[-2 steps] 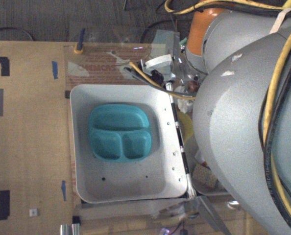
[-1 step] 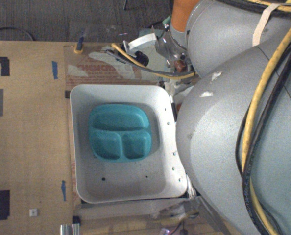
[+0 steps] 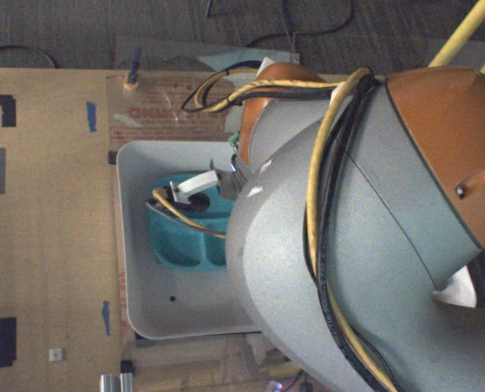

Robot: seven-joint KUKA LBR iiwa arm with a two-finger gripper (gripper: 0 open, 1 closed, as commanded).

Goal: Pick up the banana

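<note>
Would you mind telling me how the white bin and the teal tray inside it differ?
Colour: the bin is white, the tray teal. Size: the bin is larger and holds the tray. Layout: a divider splits the tray into compartments, while the bin's visible floor is undivided. Both are shallow, open-topped and round-cornered, and both are partly hidden by the arm.

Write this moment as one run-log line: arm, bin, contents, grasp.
arm: over bin from the right | contents: teal tray, partly under the arm | grasp: cannot tell
</note>
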